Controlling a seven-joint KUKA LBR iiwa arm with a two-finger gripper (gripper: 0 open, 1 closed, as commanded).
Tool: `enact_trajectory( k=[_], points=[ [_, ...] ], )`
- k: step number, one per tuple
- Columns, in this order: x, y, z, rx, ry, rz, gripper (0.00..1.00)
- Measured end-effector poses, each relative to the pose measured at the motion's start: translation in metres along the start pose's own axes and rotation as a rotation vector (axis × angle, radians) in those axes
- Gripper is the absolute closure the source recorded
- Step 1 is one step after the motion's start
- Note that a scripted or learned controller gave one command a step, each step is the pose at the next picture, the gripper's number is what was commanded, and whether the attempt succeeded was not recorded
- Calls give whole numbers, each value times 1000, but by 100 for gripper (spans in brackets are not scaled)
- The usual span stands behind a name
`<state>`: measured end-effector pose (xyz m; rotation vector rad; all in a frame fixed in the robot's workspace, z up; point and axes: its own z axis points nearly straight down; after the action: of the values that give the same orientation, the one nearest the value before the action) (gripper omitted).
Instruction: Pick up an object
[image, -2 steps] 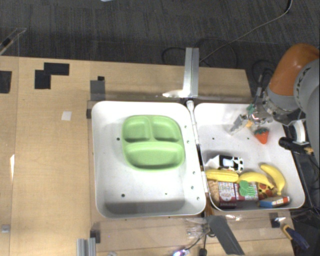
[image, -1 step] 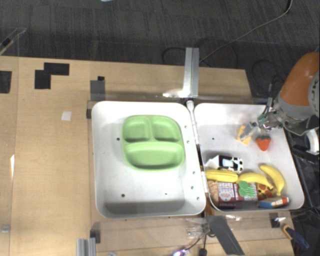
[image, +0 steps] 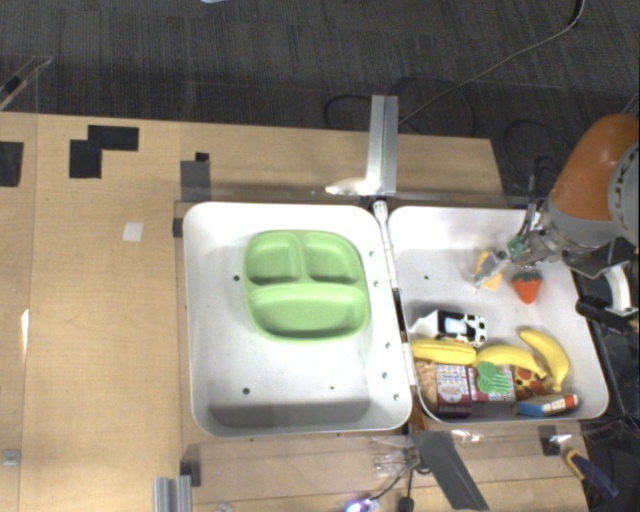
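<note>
In the camera view my gripper (image: 521, 250) hangs over the back of the right bin (image: 440, 235), reaching in from the right below the orange band. Just to its left lies a small yellow and grey object (image: 487, 266). An orange carrot-like toy (image: 527, 289) sits just below the gripper. Toward the front of the bin lie a black and white toy (image: 461, 325), two bananas (image: 445, 352) (image: 548, 352), a red snack box (image: 455, 385) with a green piece beside it, and a red and blue marker (image: 548, 405).
The left bin (image: 215, 330) holds a green divided plate (image: 305, 283). A metal post (image: 384, 140) stands at the back between the bins. Cables lie on the dark floor beyond the bench.
</note>
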<state>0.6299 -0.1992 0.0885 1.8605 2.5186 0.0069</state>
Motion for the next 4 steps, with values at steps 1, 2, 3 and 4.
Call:
enact_trajectory(
  k=[1, 2, 3, 4],
  points=[
    [0, 4, -11, -6, 0, -3, 100],
    [0, 4, -11, -6, 0, -3, 0],
    [25, 25, -61, 5, 4, 55, 0],
    [34, 55, -8, 7, -2, -128, 0]
  ],
)
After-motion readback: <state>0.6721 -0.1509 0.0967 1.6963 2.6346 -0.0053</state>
